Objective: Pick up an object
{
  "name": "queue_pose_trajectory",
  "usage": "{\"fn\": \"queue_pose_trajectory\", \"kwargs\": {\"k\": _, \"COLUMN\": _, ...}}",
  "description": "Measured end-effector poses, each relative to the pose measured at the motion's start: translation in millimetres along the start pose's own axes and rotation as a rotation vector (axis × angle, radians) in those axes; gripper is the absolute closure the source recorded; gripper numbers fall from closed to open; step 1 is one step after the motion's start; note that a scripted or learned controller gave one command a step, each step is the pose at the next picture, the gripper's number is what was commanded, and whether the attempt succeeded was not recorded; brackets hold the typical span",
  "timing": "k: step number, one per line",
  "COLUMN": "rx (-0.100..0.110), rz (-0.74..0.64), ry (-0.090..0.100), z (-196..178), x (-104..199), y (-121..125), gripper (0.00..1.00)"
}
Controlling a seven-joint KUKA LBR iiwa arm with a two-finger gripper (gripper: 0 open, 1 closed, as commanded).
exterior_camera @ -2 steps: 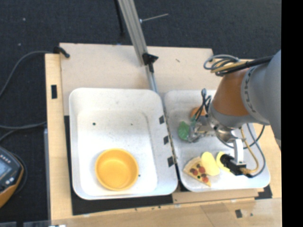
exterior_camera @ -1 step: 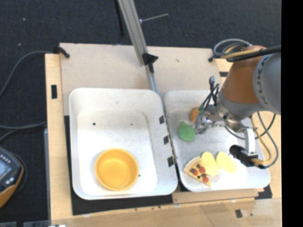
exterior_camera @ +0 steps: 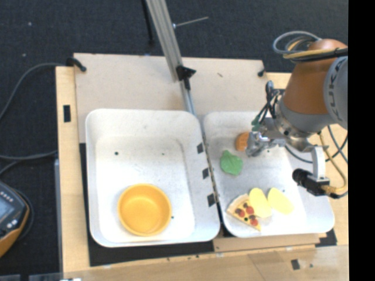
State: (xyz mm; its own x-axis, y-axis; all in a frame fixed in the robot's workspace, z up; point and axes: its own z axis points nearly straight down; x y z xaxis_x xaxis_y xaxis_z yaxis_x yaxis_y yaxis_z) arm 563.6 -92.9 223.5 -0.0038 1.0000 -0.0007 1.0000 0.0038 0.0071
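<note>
Nearest the camera: yellow bowl (exterior_camera: 144,209) in the left bin (exterior_camera: 99,127); pizza slice (exterior_camera: 244,212) and two yellow pieces (exterior_camera: 270,201) at the near end of the right bin (exterior_camera: 319,212). Farther back, green leaf (exterior_camera: 231,164), then small orange object (exterior_camera: 242,141) just beside the gripper (exterior_camera: 256,144). Cannot tell finger opening or any hold. Nothing visibly lifted; judged still at the approach, grasp and lift left.

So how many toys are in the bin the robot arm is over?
4 that show: an orange piece by the gripper, a green piece, a pizza slice, and yellow pieces beside it. The arm may hide more.
</note>
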Motion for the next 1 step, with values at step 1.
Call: {"fn": "queue_pose_trajectory", "kwargs": {"k": 1, "rx": 0.0, "rz": 0.0, "ry": 0.0, "z": -45.5, "x": -1.0, "y": 2.2, "gripper": 1.0}}
